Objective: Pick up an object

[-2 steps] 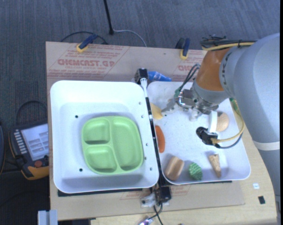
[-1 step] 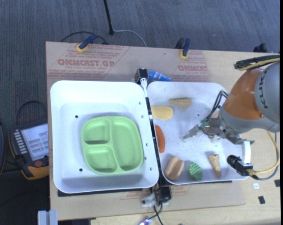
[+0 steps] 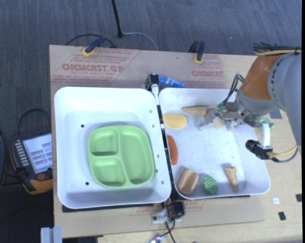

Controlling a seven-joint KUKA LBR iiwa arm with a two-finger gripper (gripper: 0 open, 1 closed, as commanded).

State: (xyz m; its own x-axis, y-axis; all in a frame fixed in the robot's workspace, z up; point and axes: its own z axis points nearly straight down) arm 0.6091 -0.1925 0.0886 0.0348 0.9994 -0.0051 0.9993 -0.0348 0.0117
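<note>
The left bin holds a green divided tray. In the right bin, a tan cone lies near the far wall, long axis left-right, tip pointing left, open floor below it. Just right of the cone the gripper hangs; its state I cannot tell.

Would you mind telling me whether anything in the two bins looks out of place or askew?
Only the orange carrot-like piece: it lies pressed against the divider wall at the right bin's left edge. Nothing looks spilled or damaged.
</note>
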